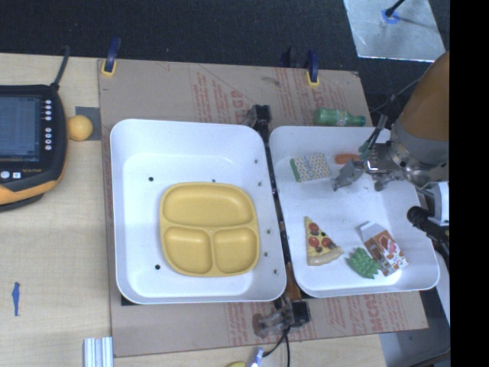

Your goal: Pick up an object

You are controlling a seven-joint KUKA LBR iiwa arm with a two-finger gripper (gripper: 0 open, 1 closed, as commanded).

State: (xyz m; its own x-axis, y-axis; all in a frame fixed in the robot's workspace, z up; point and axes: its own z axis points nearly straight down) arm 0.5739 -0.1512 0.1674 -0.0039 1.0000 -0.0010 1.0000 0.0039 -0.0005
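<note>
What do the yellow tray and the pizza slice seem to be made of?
Yellow tray: probably moulded plastic, matte, judging by its even colour and rounded compartment edges. Pizza slice: likely a plastic or rubber toy, with flat painted-looking toppings; too small to be sure.

The grey arm with an orange band reaches in from the right, its 2-finger gripper (348, 177) pointing left, fingers spread.

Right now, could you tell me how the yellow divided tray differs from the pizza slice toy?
The yellow divided tray lies in the left bin; the pizza slice toy lies in the right bin. The tray is far larger than the slice. The tray is a rounded rectangle with three compartments and one plain colour; the slice is a triangle with red and dark toppings. Both lie flat, away from the hand.
</note>
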